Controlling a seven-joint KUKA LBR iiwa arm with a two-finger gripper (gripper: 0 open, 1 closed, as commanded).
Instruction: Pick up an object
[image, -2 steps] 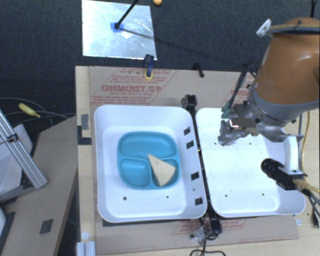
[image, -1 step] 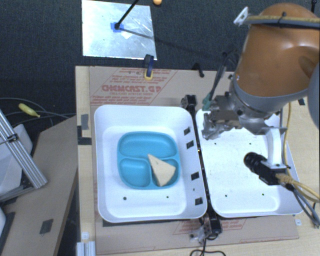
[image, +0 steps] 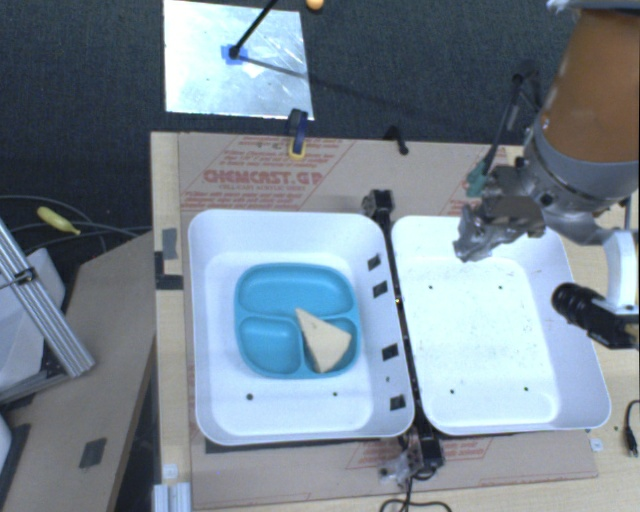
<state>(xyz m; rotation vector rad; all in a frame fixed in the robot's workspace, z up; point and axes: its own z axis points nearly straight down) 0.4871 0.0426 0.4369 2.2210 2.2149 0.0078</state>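
Observation:
A blue divided plate (image: 285, 300) lies in the left white bin (image: 220, 260). A pale tan wedge-shaped object (image: 325, 341) rests in the plate's lower right compartment. My gripper (image: 478, 245) hangs over the upper part of the right white bin (image: 500, 400), well to the right of the plate and wedge. Nothing shows between its fingers. The arm's orange band (image: 600, 70) rises above it at the top right.
The two bins sit side by side on a cardboard sheet (image: 260, 175), joined by a black clipped divider (image: 388, 290). A reflective sheet (image: 240, 60) lies beyond the bench. A black part (image: 590, 312) juts over the right bin's right edge. Metal framing (image: 35, 320) stands left.

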